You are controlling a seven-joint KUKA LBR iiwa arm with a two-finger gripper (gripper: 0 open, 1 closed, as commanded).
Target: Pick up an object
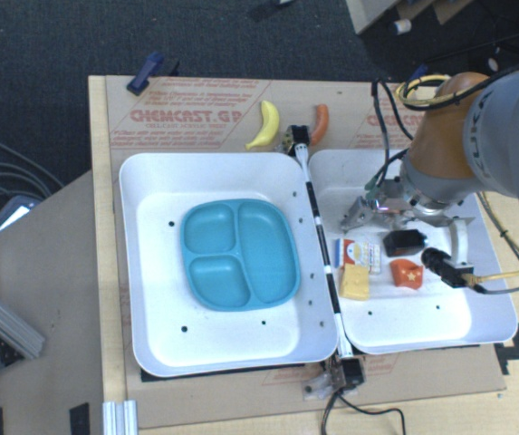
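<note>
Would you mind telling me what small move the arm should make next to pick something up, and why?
Probably a short move toward the near side of the right bin, then down. The gripper hangs over the bin's far part, while the yellow block, red piece and black piece lie just nearer the camera, none visibly held.

Light is even and fairly bright, falling from above, and shadows stay soft and short. The two white bins (241, 166) are close to overexposed, their inner surfaces washed pale with little texture. The dark floor (42, 53) at the top and left looks grainy. The arm (476, 125) at the right reads slightly soft. Overall sharpness is modest, and small print on the cardboard (187, 107) is only partly legible.
</note>
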